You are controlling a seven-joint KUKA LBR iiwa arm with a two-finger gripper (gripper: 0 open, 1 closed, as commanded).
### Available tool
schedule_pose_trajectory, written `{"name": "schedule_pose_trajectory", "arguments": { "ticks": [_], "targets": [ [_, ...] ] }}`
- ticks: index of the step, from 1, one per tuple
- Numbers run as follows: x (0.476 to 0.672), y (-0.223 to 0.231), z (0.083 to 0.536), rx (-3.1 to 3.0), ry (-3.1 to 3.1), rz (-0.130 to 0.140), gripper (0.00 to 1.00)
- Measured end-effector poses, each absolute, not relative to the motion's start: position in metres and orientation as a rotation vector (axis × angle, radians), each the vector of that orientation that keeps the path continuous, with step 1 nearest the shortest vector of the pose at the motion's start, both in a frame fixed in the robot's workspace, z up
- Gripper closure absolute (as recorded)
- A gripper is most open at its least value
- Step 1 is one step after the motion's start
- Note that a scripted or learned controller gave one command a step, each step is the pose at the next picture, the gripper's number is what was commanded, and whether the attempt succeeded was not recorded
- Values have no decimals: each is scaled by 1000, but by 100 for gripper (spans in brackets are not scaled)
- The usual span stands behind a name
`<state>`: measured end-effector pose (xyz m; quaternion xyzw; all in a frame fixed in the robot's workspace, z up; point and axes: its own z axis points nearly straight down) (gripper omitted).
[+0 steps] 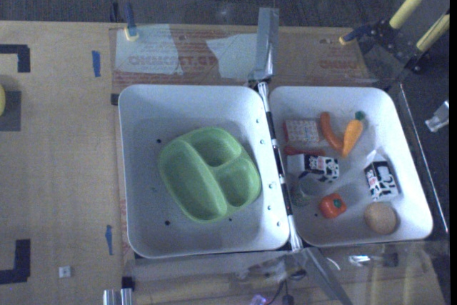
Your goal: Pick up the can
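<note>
Tan tabletop [64,153], marked with blue tape, is seen carrying two shallow white bins set side by side, presumably so that things can be moved from one to the other. The left bin [143,111] is occupied by a green divided plate [208,173] lying flat near its middle. The right bin [407,153] is crowded with small items. Close to its left wall, a dull grey shape is judged to be the can [305,191], though it is too blurred for its pose to be told. It lies just below a cow-patterned box [321,166] and just beside a red tomato [332,206]. An orange carrot [352,133] and a brown ball [381,218] are found farther right. With such near neighbours, a narrow approach is judged necessary. How far the claw is open cannot be told, and nothing can be said to be held.
</note>
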<state>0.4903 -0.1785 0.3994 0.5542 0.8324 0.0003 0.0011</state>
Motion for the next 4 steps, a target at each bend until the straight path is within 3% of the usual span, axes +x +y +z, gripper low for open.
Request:
{"name": "schedule_pose_trajectory", "arguments": {
  "ticks": [1, 2, 3, 4],
  "targets": [
    [492, -179, 411, 1734, 2609, 3, 100],
    [517, -194, 436, 2266, 2168, 1, 100],
    [518, -194, 447, 2259, 2167, 3, 100],
    [540, -153, 436, 2146, 2293, 0, 100]
  ]
}}
